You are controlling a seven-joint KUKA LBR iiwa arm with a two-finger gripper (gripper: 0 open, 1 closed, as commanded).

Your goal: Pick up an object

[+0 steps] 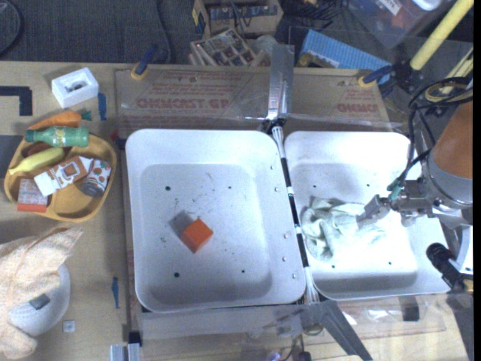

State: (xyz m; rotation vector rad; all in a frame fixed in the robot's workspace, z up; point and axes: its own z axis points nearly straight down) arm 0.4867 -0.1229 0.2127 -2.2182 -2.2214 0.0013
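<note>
An orange block point(198, 235) with a grey side lies in the left bin point(150, 164), slightly left of its middle. A crumpled pale cloth point(328, 226) lies in the right bin point(353, 145) against its left wall. My gripper point(371, 211) is low in the right bin, at the right edge of the cloth and touching or nearly touching it. The arm point(451, 164) reaches in from the right, over that bin's right rim.
A wooden bowl point(75, 209) of toy food and packets stands left of the bins. A white box point(75, 86) sits behind it, and a beige cloth point(34, 277) lies at the front left. Cardboard sheets and clamps line the back edge.
</note>
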